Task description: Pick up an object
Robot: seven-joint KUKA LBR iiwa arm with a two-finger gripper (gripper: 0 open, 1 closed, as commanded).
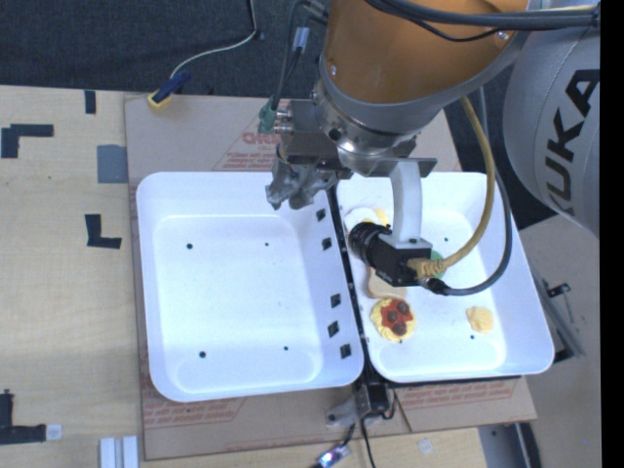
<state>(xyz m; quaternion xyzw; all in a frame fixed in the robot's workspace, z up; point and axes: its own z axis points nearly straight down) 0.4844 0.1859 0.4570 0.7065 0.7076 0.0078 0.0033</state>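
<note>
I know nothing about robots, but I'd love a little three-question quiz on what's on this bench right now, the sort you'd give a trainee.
1. True or false: the small round pizza toy lies in the left bin.
2. Which lies nearer the right bin's outer right wall: the pizza toy or the small yellow piece?
3. Fill in: the gripper hangs near the ____ where the two bins meet, at their far end.

Key
1. False. It lies in the right bin, close to the divider.
2. The small yellow piece.
3. Divider. No object shows between its fingers.
</note>
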